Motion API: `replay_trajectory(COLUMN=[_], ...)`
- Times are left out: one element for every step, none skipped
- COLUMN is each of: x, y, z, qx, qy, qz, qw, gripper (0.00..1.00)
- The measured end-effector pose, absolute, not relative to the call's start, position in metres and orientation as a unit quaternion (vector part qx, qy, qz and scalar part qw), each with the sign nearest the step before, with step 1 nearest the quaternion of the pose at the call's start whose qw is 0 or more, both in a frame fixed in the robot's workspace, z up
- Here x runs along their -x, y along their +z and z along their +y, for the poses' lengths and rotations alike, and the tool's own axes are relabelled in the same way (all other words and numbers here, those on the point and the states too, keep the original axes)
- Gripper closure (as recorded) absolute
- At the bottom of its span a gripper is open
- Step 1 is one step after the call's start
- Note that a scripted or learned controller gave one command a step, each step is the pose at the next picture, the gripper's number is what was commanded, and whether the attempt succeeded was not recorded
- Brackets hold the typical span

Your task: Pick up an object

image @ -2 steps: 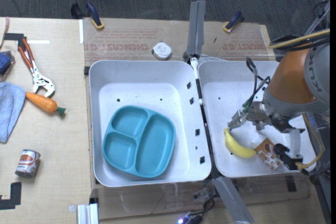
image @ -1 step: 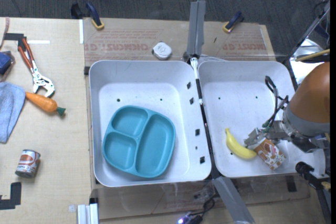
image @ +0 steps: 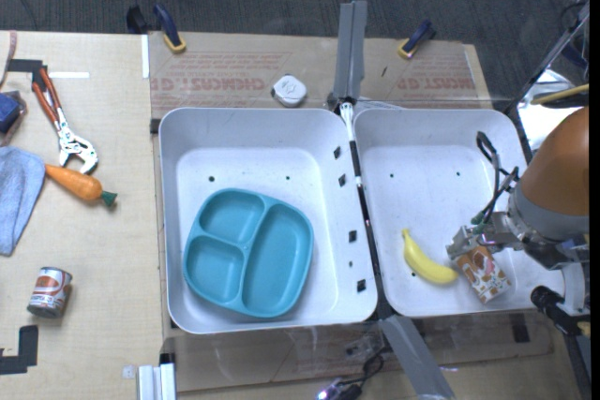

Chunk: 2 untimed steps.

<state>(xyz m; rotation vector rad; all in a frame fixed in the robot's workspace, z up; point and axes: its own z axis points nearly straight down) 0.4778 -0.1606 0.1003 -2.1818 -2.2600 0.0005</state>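
The gripper [image: 466, 244] sits low in the right bin [image: 422, 145], touching a small printed carton [image: 485, 274] and just beside a banana [image: 427, 262] — whether it is spread or pinching anything, I cannot tell. The risk, as I judge it: carton and banana lie so close that a closing grasp may nudge one aside or catch both — then slip.

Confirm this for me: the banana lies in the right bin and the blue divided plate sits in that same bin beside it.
Not quite. The camera view shows the banana in the right bin, as you said, but the blue divided plate sits in the left bin, on the far side of the divider from the banana.
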Motion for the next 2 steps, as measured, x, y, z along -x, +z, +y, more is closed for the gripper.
replay_trajectory(x=[-0.4828, -0.4835], y=[0.2944, 0.3021], z=[-0.1324, -0.1326], qx=[0.730, 0.729], qy=[0.0009, 0.0027], qz=[-0.683, -0.684], qw=[-0.001, 0.000], gripper=[1.00, 1.00])
